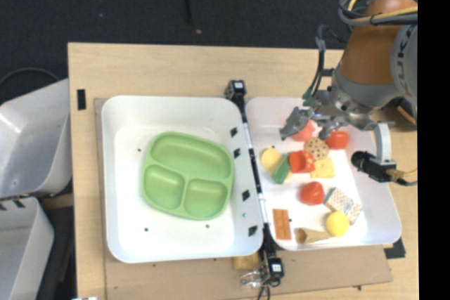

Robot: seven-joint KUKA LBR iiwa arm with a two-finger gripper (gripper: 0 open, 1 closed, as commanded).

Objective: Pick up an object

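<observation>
The arm reached in from the right and hung over the far part of the right bin (365, 228). Its gripper (309, 126) sat low above a red-orange piece (306, 130) near the bin's far left quarter. The dark fingers were spread a little to either side of that piece; from where I stood I could not tell whether they were touching it, and nothing was plainly lifted.

All loose objects lay in the right bin, crowded toward its middle and near edge:
- yellow round fruit (270, 157) and green piece (282, 170), just beside the divider (247, 151) between the bins
- red piece (298, 161), speckled die-like block (316, 148) and yellow block (323, 168), touching in a cluster
- red piece (337, 139) under the wrist
- red tomato-like piece (312, 192); patterned packet (344, 201); yellow ball (337, 223)
- brown wafer (281, 223) and tan cone (309, 236), close along the near rim

Open room in this bin: the far left corner and a strip along the right wall.

The left bin (119, 221) held a green sectioned plate (188, 175), set right of centre — wide bare floor remained on its left and near sides.
</observation>
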